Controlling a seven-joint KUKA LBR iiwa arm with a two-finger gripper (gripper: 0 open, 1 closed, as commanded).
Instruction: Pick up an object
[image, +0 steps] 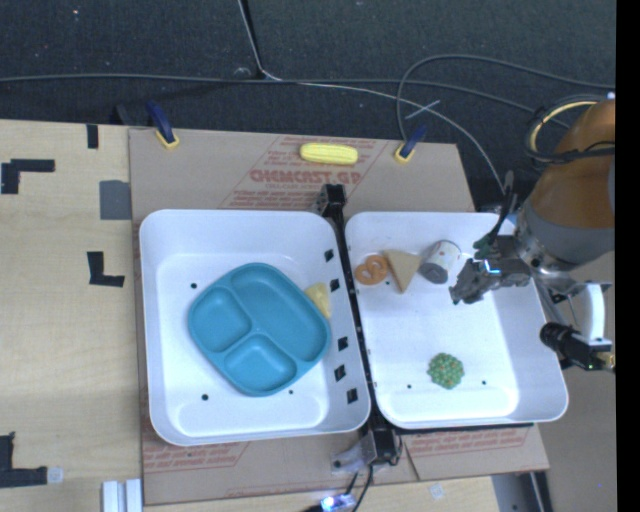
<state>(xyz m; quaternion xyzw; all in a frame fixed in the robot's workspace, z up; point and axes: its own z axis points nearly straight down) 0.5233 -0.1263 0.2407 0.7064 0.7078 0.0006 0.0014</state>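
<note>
Light wood bench (60, 330), brown cardboard sheet (290, 170) on top; dark carpet floor (120, 50) behind.

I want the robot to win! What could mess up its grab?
The small grey-and-white cylinder lies close to the tan wedge and the orange pretzel-shaped piece, so the gripper might nudge them or grab two. The cylinder might also roll away. The bumpy green ball lies apart, probably an easier grab.
</note>
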